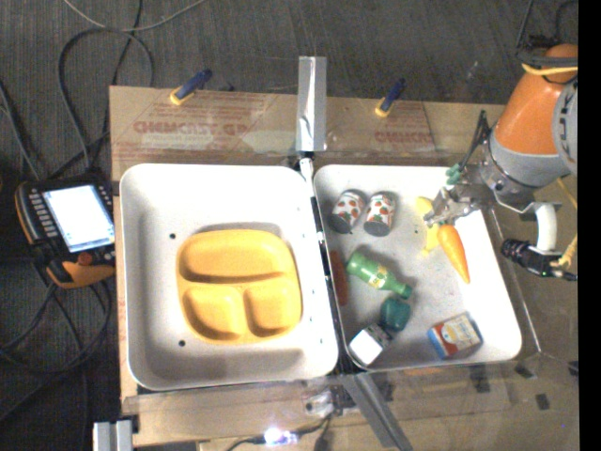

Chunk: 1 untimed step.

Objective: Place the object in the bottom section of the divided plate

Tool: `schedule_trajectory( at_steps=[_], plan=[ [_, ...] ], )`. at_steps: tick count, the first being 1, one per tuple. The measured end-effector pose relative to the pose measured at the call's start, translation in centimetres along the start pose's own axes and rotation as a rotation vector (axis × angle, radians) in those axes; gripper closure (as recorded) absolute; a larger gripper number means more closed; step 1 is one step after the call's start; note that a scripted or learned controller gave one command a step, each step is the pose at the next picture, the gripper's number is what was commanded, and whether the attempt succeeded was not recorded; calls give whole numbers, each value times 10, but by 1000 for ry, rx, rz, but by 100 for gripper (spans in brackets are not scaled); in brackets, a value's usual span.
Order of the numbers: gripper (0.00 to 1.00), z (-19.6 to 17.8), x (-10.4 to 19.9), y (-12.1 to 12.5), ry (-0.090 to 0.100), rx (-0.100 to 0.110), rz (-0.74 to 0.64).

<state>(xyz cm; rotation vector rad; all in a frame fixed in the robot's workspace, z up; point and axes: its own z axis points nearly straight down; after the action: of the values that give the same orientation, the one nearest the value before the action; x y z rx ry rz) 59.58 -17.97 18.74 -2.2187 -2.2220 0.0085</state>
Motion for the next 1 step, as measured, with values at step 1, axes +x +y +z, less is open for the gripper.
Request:
schedule_trajectory(
  at_steps=[1],
  plan=[
    [100,4,69,-12,3,0,-179]
  ],
)
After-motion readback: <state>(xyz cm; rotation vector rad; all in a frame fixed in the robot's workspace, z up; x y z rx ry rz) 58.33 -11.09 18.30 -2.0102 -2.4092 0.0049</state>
